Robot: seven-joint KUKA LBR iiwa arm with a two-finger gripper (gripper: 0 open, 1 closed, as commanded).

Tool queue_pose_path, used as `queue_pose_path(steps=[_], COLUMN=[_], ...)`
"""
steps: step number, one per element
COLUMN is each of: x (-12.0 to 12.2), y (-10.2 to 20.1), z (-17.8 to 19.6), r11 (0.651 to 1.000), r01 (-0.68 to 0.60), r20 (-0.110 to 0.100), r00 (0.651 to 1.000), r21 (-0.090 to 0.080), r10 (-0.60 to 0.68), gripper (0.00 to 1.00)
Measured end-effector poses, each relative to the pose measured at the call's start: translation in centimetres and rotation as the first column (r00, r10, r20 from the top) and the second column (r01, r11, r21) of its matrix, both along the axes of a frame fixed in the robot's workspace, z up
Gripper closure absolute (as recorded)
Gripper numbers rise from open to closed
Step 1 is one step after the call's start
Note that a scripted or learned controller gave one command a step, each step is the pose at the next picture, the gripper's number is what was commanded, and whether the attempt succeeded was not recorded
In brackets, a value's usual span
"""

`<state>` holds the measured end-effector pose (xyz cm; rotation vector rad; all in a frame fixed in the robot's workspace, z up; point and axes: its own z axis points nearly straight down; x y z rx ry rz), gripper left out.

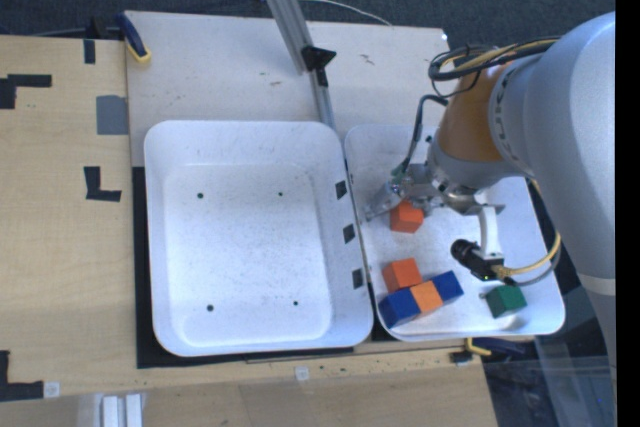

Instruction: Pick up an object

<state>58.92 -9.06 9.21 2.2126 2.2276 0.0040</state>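
Your gripper [402, 205] hangs over the upper half of the right bin [535, 320], and an orange block [406, 217] sits right at its tip, seemingly between the metal fingers. From this slanted view you cannot tell for sure whether the fingers are pinching the block or only straddling it, so treat the grasp as unproven. Whether the block rests on the bin floor or is raised off it is also unclear.

To do this step well, check for firm contact on 2 opposite faces of the block before any lift. Then rise straight up and slowly; a sideways pull could twist the block out of a shallow pinch. Watch whether the block travels with the fingers as they rise. If it stays behind, come back down square over it and try again.

Lower in the same bin, well apart from the gripper, lie 4 more pieces: a second orange block [402, 272], a blue block [400, 306] touching a smaller orange piece [428, 296] with another blue piece [447, 286] beside it, and a green block [506, 300] near the right wall. A black cable fitting [470, 258] on the arm hangs above that group, so keep your ascent vertical to avoid sweeping it through them.

The left bin [160, 215] lies just beside, across the shared rim.
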Motion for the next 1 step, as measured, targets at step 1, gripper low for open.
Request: queue_pose_path(steps=[1], x=[-0.34], y=[-0.23], z=[0.89], r11=[1.0], r01=[0.003], r20=[-0.007], r00=[1.0], r21=[-0.001], r10=[-0.003], gripper=[1.0])
